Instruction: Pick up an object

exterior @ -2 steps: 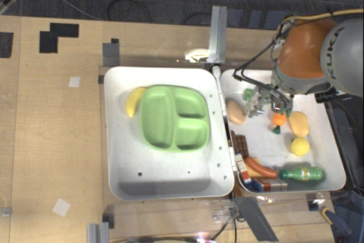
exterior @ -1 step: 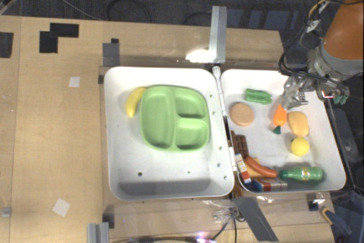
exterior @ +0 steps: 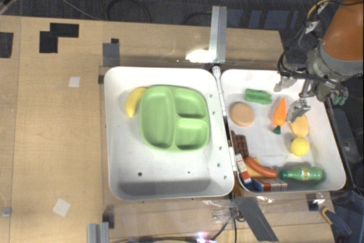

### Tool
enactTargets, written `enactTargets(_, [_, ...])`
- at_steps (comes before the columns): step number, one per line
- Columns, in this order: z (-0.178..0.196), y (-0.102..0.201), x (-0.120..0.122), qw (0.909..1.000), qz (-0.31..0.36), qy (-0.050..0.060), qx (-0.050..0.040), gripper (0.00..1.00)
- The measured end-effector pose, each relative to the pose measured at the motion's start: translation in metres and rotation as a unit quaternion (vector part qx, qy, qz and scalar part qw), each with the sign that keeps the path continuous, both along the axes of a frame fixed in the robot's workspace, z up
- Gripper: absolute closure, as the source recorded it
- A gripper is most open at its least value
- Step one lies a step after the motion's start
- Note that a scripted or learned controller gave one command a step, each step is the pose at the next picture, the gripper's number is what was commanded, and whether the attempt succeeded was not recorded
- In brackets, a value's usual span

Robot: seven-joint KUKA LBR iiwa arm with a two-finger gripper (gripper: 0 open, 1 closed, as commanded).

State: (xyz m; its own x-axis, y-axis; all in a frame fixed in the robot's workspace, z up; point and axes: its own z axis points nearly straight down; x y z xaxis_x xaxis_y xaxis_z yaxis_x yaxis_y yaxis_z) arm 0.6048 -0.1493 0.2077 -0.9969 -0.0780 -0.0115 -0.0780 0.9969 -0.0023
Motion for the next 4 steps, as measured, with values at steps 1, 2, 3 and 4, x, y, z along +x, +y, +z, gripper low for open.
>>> enactTargets(1, [-0.116, -0.013, 0.046, 0.9995, 0.032, -0.003, -0.0012, 0.0])
enactTargets(2, [-0.119, -0.017, -0.004, 0.9998, 0.021, 0.0, 0.0001, 0.0])
enactTargets(3, [-0.118, 0.029, -0.013, 0.9999, 0.016, -0.001, 0.0004, 0.0])
enactTargets(4, [-0.118, -0.032, -0.031, 0.9961, -0.089, -0.001, 0.0005, 0.0])
